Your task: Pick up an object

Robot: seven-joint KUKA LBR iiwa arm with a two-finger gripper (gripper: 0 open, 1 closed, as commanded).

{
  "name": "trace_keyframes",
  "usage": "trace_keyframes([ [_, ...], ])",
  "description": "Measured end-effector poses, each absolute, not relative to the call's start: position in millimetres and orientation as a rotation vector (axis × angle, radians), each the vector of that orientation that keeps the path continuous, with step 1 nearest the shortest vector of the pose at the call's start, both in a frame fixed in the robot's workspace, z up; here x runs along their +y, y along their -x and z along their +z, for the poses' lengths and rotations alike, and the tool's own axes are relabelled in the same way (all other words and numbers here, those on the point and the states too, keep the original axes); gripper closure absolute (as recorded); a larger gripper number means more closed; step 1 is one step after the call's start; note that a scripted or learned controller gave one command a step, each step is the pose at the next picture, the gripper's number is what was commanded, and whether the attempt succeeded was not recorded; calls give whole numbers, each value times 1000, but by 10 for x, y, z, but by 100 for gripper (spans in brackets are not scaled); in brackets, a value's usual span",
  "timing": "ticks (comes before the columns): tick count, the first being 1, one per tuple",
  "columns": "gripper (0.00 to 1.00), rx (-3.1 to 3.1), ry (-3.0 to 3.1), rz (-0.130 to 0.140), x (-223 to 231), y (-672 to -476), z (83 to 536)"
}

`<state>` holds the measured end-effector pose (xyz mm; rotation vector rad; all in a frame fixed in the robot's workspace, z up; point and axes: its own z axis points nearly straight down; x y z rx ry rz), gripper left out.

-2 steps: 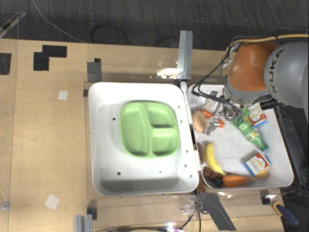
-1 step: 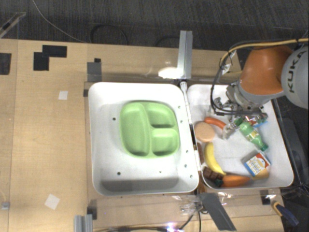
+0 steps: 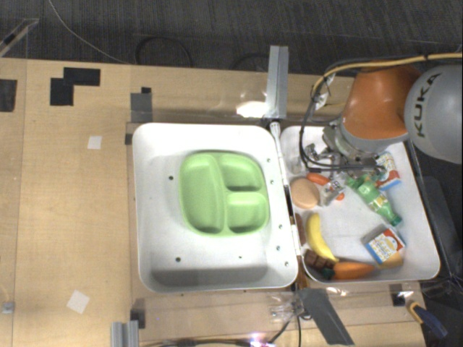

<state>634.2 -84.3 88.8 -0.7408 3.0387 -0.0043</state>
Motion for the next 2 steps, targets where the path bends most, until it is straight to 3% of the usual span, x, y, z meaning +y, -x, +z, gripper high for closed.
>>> trace_keyframes([
  [1, 100, 3027, 736, -7, -838, -6378, 1023],
  [2, 100, 2970, 967, -11, -1103, -6591, 2532],
])
